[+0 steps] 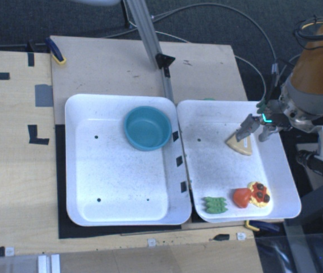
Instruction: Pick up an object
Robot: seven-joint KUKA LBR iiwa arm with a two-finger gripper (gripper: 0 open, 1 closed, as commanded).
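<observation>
Two white bins (85, 206) are sitting side by side: one blue bowl (147, 128) left; right, one pale wedge (241, 146) at twelve o'clock, partly hidden under the spread, empty claw (255, 131), plus three small toys at six o'clock, too blurry to name.

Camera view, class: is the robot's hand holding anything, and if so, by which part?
It cannot be told. The hand sits right over the tan wedge-shaped piece in the right bin, but the view doesn't show the wedge between its fingers.

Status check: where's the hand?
Hand over right bin, at tan wedge. Nothing visibly held. Red, yellow, green toys clear of it.
</observation>
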